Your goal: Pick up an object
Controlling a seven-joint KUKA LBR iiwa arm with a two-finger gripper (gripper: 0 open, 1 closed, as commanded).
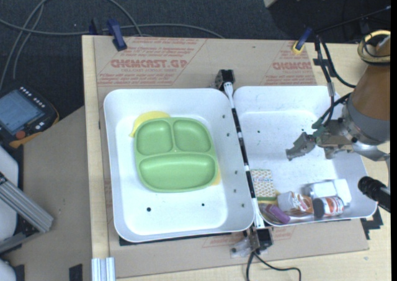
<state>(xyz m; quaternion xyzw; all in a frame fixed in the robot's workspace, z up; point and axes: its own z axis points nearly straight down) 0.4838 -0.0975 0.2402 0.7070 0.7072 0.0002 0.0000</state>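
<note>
The grey robot arm [371, 109] reaches in over the right white plastic bin [279, 109]. Its two-finger gripper [299, 147] hangs above the bare bin floor, fingers a little apart, holding nothing. A small clear bottle with a white cap [313, 201] lies near the bin's front edge. The left white bin [121, 149] holds a green divided plastic plate [175, 154].

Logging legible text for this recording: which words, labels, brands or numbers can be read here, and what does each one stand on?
"CHEMCAST GP", red print, on the brown paper-faced board under the bins, left side.
The same red print repeats on that board at the right, partly cut off.
Smaller red lines beneath both: too blurred to read.
Label on the small white-and-red bottle in the right white bin: too small to read.
Screen of the handheld pendant: unreadable.
</note>
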